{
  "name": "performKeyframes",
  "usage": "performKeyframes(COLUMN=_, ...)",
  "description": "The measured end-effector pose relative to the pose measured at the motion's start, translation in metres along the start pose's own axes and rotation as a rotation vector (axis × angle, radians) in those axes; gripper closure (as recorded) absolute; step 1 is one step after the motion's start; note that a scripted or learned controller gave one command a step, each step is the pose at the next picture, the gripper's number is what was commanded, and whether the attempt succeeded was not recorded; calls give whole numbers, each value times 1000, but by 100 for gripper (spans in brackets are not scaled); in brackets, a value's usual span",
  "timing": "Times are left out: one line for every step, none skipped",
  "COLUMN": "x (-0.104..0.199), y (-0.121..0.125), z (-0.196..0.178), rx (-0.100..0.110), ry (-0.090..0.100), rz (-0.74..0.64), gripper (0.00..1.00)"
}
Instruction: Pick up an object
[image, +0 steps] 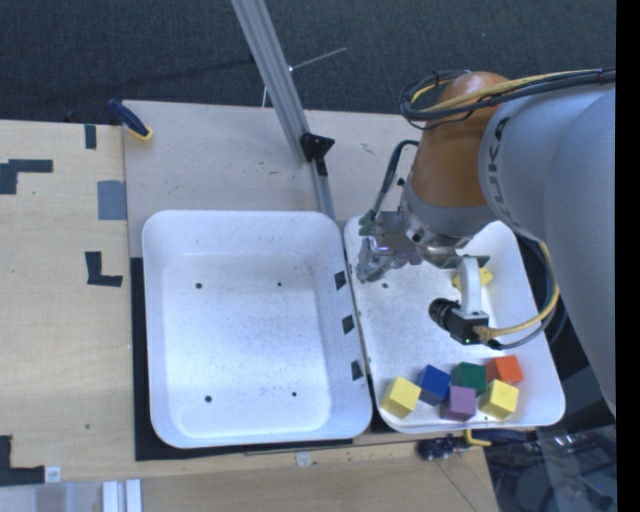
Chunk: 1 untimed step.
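Blocks (455, 390) lay clustered untouched well below the claw (372, 262), whose grip I could not tell, so picking remained undone.

One fixed camera above the bench (230, 160), slanted down on both white bins (160, 250).

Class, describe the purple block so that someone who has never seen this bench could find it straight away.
Start at the right bin, the one under the arm, and look to its near edge, where small blocks huddle together. The purple block sits at the front of that cluster, just below the green block, between the blue block and a yellow block. It is the only purple one.
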<state>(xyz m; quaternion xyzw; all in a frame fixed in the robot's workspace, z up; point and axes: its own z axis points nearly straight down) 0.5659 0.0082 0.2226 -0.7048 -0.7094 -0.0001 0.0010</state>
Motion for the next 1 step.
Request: performKeyframes(x=48, y=19, z=-12, rx=-1, ry=0, rz=0, gripper=100)
